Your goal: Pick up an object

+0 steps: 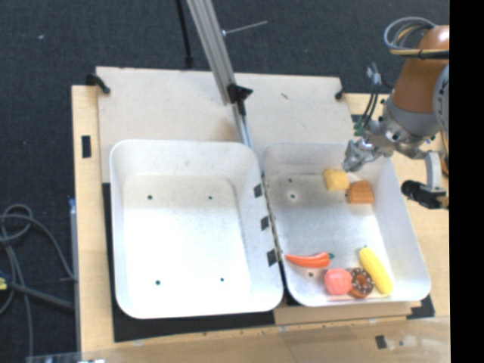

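Observation:
The right bin [393,225] holds a small yellow block [336,178] and an orange-brown loaf-like piece [360,193] near its far edge. Along its near edge lie a red chili [308,260], a pink round fruit [338,281], a dark red-spotted ring [361,283] and a yellow corn cob [375,270]. My gripper [354,159] hangs just above and to the right of the yellow block, at the bin's far right corner. Nothing shows between its fingers.
The left bin [189,225] lies beside the right one. A slanted metal pole [214,44] rises from the board behind the bins. Cables lie on the floor at the left.

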Tool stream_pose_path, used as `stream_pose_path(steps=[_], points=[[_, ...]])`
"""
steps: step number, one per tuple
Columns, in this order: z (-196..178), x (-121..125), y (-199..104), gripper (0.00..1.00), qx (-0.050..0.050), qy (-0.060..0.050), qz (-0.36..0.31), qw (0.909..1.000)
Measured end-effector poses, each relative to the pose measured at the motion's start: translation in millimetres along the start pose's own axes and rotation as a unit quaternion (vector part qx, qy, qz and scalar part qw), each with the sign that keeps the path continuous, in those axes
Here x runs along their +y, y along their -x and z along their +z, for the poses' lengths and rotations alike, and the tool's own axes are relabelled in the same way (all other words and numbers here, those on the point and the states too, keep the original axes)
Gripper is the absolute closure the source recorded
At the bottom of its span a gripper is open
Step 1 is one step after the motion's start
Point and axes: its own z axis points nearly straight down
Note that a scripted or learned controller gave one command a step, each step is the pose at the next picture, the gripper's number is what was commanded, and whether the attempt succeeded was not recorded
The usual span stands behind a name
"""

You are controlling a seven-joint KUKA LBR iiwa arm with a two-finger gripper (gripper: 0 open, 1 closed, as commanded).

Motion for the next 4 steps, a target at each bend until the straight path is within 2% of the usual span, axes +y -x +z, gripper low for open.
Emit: stream_pose_path(steps=[2,4], points=[[-75.7,-0.1,3.1,1.00,0.000,-0.001,-0.002,1.0000],[-64.3,11.9,-110.5,1.00,0.002,-0.004,-0.005,1.0000]])
